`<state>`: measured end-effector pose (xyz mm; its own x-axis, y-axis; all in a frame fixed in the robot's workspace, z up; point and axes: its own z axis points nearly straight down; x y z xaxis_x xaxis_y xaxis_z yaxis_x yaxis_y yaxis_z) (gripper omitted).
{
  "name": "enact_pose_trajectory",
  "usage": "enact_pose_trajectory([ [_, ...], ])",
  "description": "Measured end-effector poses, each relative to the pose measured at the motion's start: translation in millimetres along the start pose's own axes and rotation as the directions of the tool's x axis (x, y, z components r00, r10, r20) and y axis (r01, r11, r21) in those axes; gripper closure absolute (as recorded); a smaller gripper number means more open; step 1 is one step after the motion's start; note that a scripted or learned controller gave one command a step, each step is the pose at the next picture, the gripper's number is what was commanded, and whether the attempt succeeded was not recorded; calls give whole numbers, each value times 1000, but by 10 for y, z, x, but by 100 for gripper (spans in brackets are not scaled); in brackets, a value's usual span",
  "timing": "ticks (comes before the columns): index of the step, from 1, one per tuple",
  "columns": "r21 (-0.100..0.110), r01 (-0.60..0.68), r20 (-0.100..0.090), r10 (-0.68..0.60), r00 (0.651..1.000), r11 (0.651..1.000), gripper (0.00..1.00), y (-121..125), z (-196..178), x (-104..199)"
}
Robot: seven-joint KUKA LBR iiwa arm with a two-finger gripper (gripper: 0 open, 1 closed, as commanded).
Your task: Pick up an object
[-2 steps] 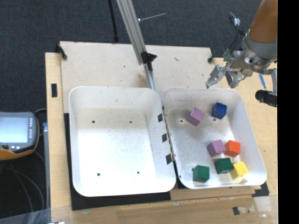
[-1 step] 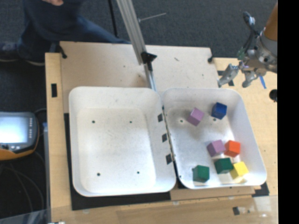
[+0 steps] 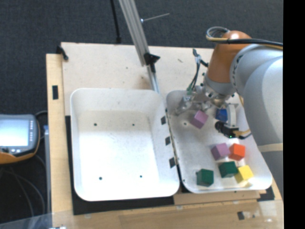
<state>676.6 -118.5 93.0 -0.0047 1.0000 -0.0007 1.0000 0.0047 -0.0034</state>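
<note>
Both bins [image 3: 119, 194] look like smooth, matt white plastic, the left one speckled with dark scuffs. They sit on a pale, matt wooden bench [image 3: 105, 63], with rough dark carpet [image 3: 52, 13] beyond it. Behind the bins a ribbed metal rail [image 3: 133, 25] shines dully.

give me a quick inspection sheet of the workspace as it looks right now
surface: tan bench bearing two shallow white bins, left bin and right bin
job's things: in the right bin, a purple block near the gripper, then a cluster of purple cube, orange cube, two green cubes and yellow cube
clutter: nothing seen
grippers: gripper low over the right bin's far end, beside the purple block; grasp not confirmed
cables: wires along the wrist; black cable on the floor
surroundings: dark carpet, aluminium post, small screen device at left
</note>
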Motion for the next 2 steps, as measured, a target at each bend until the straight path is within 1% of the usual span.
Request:
enact_pose_trajectory([
  [1, -5, -3, 0, 3, 1000, 1000, 0, 12, -46, -15],
  [2, -5, -3, -1, 3, 1000, 1000, 0, 12, -46, -14],
])
